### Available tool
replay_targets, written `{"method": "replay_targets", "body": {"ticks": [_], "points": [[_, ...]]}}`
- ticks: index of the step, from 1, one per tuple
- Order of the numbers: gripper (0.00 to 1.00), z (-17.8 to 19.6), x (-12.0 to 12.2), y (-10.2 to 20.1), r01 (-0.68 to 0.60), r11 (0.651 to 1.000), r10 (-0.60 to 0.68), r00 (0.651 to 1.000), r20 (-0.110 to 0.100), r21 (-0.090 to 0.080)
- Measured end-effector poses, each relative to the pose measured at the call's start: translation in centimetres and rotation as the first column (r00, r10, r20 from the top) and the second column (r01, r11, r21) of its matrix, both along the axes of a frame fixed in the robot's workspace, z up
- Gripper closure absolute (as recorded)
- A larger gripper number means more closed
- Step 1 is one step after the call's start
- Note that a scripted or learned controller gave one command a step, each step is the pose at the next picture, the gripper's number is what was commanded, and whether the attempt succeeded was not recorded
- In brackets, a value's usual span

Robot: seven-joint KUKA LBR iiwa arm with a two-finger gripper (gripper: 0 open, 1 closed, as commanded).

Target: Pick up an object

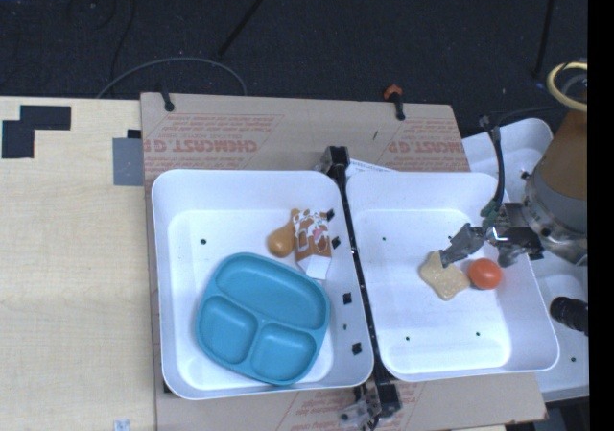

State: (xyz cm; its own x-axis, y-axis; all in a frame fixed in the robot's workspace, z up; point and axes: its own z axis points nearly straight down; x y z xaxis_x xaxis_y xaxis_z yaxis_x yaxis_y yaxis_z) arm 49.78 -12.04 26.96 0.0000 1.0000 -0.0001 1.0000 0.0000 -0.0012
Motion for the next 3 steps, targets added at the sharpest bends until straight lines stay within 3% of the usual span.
{"method": "replay_targets", "body": {"ticks": [1,3], "points": [[0.00,-6.4,0.2,0.4,0.000,1.000,0.000,1.000,-0.009,0.003],[0.00,-17.6,0.3,-0.3,0.000,1.000,0.000,1.000,-0.008,0.003]]}}
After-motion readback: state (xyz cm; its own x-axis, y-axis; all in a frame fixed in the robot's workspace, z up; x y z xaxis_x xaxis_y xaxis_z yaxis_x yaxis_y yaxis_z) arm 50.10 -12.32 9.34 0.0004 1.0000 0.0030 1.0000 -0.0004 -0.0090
